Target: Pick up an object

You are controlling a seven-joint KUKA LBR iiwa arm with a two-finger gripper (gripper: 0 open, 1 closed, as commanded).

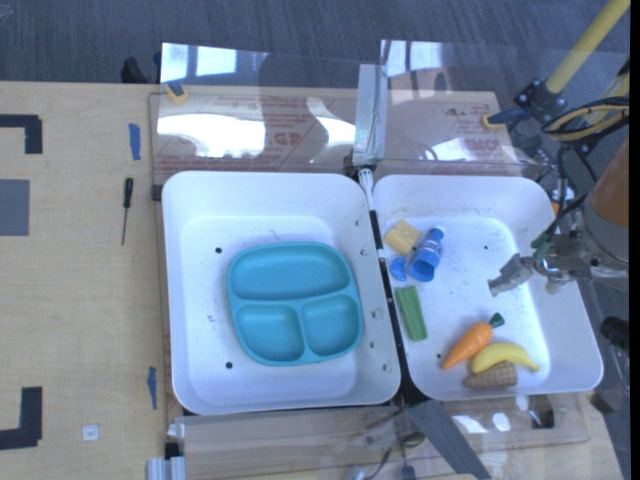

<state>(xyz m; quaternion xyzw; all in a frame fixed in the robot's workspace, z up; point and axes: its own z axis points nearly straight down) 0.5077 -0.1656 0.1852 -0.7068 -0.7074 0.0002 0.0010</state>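
The gripper (pixel 512 274), fingers spread and holding nothing, hangs over the right bin (pixel 575 368) in approach; next it must descend onto the carrot (pixel 470 346) lying just below beside the banana (pixel 512 357).

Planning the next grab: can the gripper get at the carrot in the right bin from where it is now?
Probably yes. The gripper hangs over the right bin, and the carrot lies uncovered below it. The banana touching the carrot could crowd the fingers.
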